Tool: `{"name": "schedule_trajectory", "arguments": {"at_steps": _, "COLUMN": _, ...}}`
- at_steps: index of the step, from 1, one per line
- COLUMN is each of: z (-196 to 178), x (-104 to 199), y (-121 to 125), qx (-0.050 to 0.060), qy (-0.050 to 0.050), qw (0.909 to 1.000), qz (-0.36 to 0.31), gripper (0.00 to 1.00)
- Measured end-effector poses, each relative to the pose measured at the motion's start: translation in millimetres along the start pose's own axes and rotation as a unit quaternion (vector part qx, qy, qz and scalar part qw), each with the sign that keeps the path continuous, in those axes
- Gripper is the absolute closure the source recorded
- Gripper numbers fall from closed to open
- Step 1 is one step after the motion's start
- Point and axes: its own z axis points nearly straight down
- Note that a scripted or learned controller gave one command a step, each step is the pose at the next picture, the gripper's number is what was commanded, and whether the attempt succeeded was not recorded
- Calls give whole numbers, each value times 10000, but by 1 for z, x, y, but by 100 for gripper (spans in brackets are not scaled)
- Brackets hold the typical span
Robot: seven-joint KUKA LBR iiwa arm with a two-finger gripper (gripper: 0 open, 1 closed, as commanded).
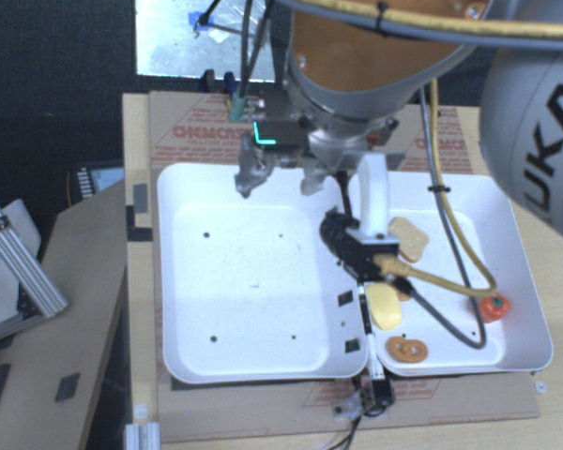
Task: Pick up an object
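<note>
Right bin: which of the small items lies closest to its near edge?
The round orange-brown disc, at the front of the right bin. The pale yellow piece, the red piece and the tan slice all lie farther back.

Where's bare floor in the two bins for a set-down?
Most of the left white bin floor is bare, from its left wall across to the divider; the claw hangs over its far right corner. The right white bin is crowded: tan toast-shaped piece, pale yellow lump, orange ring, red tomato-like toy, plus cables. Its far right corner looks bare.
</note>
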Motion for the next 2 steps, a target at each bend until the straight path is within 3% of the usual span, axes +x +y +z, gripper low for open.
{"name": "schedule_trajectory", "arguments": {"at_steps": 1, "z": -11, "x": 0, "y": 0, "qx": -10, "qy": 7, "qw": 10000, "qz": -18, "gripper": 100}}
{"name": "schedule_trajectory", "arguments": {"at_steps": 2, "z": -57, "x": -6, "y": 0, "qx": -20, "qy": 13, "qw": 10000, "qz": -8, "gripper": 100}}
